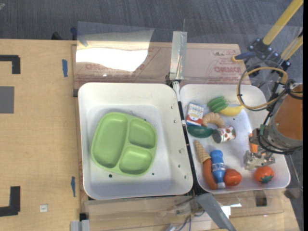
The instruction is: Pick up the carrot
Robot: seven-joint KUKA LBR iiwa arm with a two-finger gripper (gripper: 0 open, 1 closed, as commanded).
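Observation:
A long orange-red piece that looks like the carrot (209,173) lies near the front left of the right bin (281,179). It sits beside a blue bottle (217,166), just below a tan cone (200,150). My gripper (253,160) hangs low over the right side of that bin, well to the right of the carrot. It is just above and left of a round orange-red fruit with a green top (264,175). A small orange bit (251,137) shows next to the wrist cables; I cannot tell what it is.
The right bin also holds a red tomato (233,177), a can (224,134), a croissant (214,120), a dark green piece (198,131), a white carton (195,111), a green vegetable (217,103) and a banana (232,111). The left bin (91,100) holds a green divided plate (124,143).

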